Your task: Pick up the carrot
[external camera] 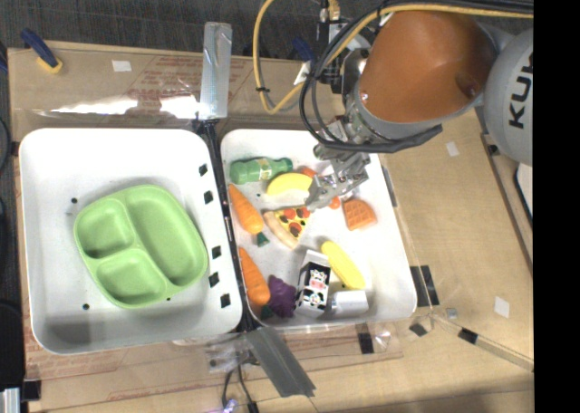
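- Near edge of the right bin [405, 262]: a milk carton [314, 287] and a white cup [350, 301] lie by the front wall, with a purple grape cluster [282, 293] beside them
- Left wall of the right bin, near half: a carrot [254, 277] lies along it, tip toward the grapes
- Left wall, farther along: a second carrot [246, 208] lies with its green top near a pizza slice [288, 222]
- Centre of the right bin: a yellow banana [343, 263] and an orange waffle piece [359, 214]
- Far half of the right bin: a green bottle [258, 169] and a yellow fruit [289, 187]
- Gripper [333, 187]: hangs low just beside the yellow fruit, well apart from both carrots; how wide it stands cannot be told, and nothing is seen held
- Left of the right bin: a green divided plate [140, 244] in the left bin [36, 221]
- Step judged: approach, with no grasp yet; the next move calls for travel toward the left wall and alignment across a carrot's body
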{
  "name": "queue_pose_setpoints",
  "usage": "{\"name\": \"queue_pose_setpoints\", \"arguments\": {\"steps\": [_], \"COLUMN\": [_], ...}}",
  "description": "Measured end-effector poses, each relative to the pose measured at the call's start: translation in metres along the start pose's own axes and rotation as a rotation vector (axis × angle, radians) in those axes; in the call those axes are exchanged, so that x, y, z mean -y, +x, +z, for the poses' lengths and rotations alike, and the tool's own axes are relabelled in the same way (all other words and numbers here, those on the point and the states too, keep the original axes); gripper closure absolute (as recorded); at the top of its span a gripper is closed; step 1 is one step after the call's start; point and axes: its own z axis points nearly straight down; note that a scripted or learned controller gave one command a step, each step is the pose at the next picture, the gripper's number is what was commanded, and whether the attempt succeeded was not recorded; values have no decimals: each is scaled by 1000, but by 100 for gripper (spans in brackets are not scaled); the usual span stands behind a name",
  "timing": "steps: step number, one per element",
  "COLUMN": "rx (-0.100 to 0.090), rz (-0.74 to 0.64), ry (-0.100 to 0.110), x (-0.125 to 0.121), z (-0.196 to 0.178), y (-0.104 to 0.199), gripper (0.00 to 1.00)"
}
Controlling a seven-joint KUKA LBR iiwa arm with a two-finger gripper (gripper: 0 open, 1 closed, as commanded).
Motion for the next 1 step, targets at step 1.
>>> {"name": "queue_pose_setpoints", "arguments": {"steps": [1], "rx": [1], "rz": [-203], "ry": [-3], "x": [7], "z": [15], "y": [-21], "gripper": [100]}}
